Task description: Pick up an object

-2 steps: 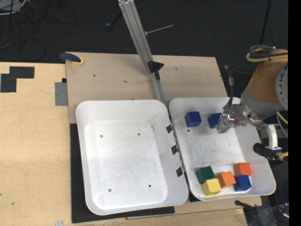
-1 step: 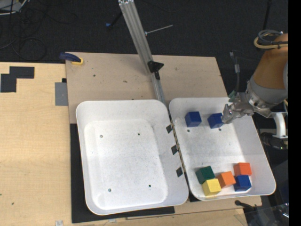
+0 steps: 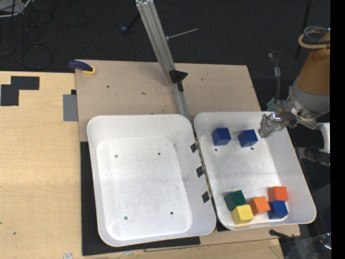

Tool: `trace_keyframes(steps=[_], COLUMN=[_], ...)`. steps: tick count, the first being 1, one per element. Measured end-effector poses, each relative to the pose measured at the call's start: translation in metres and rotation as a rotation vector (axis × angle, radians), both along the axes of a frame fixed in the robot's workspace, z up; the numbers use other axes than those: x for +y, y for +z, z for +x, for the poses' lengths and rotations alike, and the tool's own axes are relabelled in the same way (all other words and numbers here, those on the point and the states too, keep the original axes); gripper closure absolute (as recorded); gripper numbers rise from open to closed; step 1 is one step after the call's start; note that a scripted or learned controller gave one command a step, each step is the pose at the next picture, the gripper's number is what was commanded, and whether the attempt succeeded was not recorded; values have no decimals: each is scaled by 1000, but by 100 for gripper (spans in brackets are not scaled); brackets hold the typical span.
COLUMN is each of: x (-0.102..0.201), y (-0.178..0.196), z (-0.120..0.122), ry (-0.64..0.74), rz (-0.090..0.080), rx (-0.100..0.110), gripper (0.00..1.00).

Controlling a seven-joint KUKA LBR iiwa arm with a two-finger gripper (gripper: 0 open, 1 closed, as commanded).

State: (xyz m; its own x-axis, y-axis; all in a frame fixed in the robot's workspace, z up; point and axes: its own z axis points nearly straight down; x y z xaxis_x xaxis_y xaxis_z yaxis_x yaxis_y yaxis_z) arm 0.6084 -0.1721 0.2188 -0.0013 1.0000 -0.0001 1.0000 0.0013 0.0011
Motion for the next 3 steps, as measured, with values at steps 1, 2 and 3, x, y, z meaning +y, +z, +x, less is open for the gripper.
trace_keyframes(steps=[1, 2, 3], x=[50, 111, 173], y=[-9, -9, -8], z=[-2, -10, -17], ry=[2, 3, 4], rz=[3, 4, 3], rx=[5, 6, 6], gripper=[100, 100, 100])
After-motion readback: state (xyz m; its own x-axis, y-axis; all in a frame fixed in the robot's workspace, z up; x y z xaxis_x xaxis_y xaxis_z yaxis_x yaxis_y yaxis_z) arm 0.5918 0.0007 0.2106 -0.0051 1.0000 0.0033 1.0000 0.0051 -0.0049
